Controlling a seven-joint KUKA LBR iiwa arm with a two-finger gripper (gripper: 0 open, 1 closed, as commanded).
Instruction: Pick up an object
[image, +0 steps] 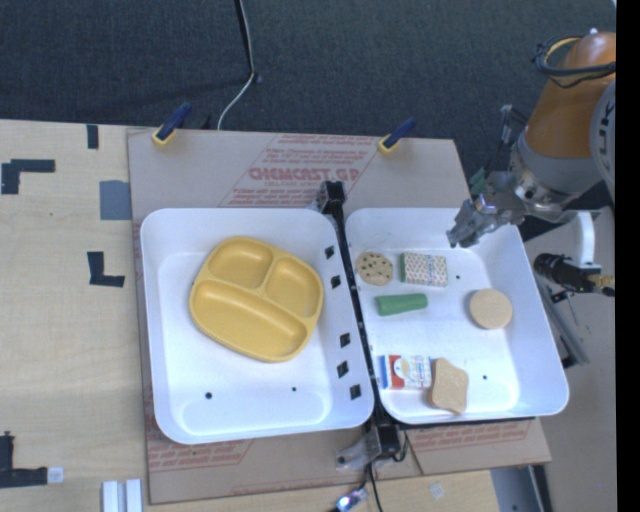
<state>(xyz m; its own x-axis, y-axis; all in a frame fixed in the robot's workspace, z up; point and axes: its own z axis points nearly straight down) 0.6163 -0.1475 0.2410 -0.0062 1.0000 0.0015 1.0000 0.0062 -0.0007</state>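
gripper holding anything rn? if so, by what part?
Nothing held. The two-finger gripper hangs over the right white bin's far corner, with nothing between its fingers and apart from the items below.

Even, bright overhead light; the white bins (160, 300) look slightly washed out. Shadows are soft and short. Focus is fair, detail coarse and grainy.

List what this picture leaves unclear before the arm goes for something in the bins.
- Gripper: small and dark above the right bin's far rim; its opening is too blurred to read.
- Carton: its right end is covered by the tan slice lying over it.
- Patterned packet: print too small to read.
- Yellow plate: its underside and the floor of the left bin beneath it are hidden.
- Arm: cut off by the right edge.
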